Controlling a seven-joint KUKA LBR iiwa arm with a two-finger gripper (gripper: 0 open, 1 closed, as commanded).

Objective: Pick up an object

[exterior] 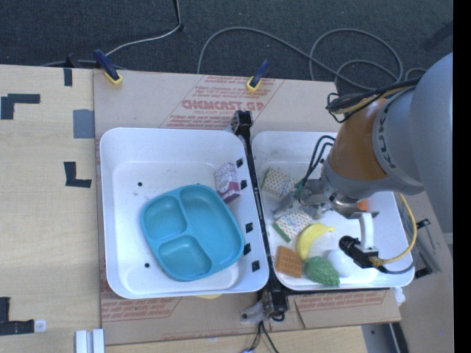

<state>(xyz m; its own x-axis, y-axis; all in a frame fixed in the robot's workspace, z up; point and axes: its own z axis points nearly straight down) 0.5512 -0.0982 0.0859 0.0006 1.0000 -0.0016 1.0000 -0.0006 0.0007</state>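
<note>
The right bin point(383, 278) holds several small items. A yellow banana point(313, 237) lies near its middle. A green leafy toy point(322, 271) and an orange-brown waffle piece point(289, 262) sit at the front. Two pale speckled pieces lie to the left, one near the divider point(278, 181) and one beside the banana point(293, 221). My gripper point(305, 195) is low in this bin, just above the banana and between the two speckled pieces. The wrist hides its tips.
The left bin point(121, 153) holds a blue divided plate point(191, 231) and a small maroon-and-white carton point(228, 182) by the divider. The grey arm with its orange band point(360, 145) covers the right bin's far right part. Cables trail behind the bins.
</note>
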